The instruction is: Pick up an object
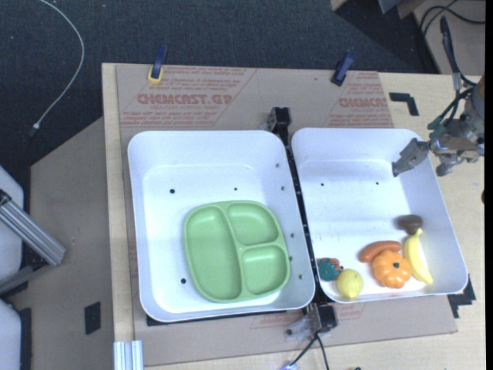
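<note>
End effector: the grey two-finger end effector (425, 157) hangs over the upper right corner of the right white bin (362, 146), at its far rim. One finger (406, 160) juts toward the view's left; the other sits near the rim. They stand apart, with nothing between them.

Task objects: all lie in the lower right corner of the right bin, toward the viewer and well apart from the end effector.

Direction: from the end effector, the cluster lies down the view, along the bin's right wall.

Nearest object: the small brown rounded piece (409, 223), then the yellow plastic banana (417, 256) just below it.

Banana long axis: roughly up and down the view, parallel to the right wall.

Count, right bin: one brown piece, one banana, one orange pumpkin-shaped toy (391, 270), one reddish-orange sausage-shaped piece (379, 249), one yellow lemon-like fruit (350, 283), one small teal-and-red toy (329, 268); six in all.

Count, left bin: the left white bin (154, 168) holds one green three-compartment plate (236, 250).

Arms: one, reaching in from the view's right.

Judgement: the next move calls for travel toward the viewer, then descent.
</note>
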Tool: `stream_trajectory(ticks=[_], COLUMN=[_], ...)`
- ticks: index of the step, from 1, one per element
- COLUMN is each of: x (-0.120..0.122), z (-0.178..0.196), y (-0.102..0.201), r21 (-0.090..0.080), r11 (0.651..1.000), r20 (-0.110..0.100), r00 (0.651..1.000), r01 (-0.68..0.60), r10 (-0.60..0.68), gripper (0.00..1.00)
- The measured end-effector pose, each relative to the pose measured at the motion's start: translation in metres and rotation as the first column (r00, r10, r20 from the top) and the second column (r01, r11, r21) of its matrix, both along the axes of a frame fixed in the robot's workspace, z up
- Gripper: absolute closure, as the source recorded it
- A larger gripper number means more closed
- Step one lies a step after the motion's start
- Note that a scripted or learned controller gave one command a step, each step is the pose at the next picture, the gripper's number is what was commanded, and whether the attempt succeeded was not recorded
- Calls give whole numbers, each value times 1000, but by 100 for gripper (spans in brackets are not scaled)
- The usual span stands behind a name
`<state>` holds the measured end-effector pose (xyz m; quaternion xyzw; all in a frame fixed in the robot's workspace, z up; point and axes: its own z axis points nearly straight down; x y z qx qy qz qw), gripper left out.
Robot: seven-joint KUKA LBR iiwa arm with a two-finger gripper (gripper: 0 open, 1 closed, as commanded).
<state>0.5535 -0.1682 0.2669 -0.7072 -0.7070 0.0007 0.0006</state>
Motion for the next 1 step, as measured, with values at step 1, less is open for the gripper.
stream_trajectory(ticks=[1], x=[1], z=[1], y=[0], r21=[-1], r11=[1000], r20=[3], r00=[1000], r01=[0], r10=[0], gripper=[0])
